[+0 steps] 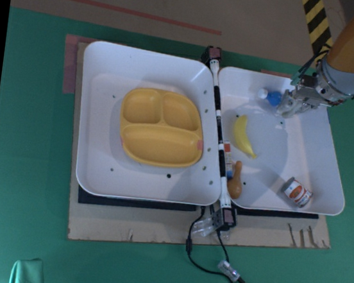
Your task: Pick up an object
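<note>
— Blue and white, that small bottle [270, 96]: where does it lie?

— Just beside the pincer [289, 107], on the side away from the arm, near the far wall of the right bin [330, 158]. Whether they touch I cannot tell.

— And the pincer itself?

— It hangs low over the same bin. Whether its tips are spread or pressed together, I cannot tell; nothing shows between them.

— What else is near?

— A yellow banana [244, 136] lies nearer the camera than the pincer, toward the divider. Farther on that way, a brown pear-shaped thing [236, 181] rests against the bin's inner wall. A small can [297, 193] with an orange label lies on its side, well apart from the pincer, by the near corner.

— And the other bin?

— Well apart from the pincer, the left bin [105, 96] holds a yellow divided plate [161, 127]. Both bins sit on cardboard [120, 227] over the green counter [27, 150].
</note>
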`<state>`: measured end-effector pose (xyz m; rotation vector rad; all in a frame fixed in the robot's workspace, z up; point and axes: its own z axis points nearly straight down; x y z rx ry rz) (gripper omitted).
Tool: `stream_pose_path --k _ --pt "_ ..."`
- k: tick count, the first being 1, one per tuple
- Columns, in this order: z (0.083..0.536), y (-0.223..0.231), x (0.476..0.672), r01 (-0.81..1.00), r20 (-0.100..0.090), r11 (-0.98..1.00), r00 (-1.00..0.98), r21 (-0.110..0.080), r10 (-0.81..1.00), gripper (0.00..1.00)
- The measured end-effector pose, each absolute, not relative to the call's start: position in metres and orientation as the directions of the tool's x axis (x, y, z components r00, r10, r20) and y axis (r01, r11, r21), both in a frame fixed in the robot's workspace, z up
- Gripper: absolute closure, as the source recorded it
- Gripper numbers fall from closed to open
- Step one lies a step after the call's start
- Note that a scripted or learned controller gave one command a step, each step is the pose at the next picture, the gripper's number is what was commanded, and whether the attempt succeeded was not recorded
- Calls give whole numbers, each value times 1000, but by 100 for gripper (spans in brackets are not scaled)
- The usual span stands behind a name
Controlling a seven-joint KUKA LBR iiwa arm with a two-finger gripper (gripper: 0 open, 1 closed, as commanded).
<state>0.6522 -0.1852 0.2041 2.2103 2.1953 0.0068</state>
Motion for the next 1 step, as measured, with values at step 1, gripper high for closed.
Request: stream_pose_path --k 1 --pt "205 -185 653 1000 -16 -7 7 24 1000 0"
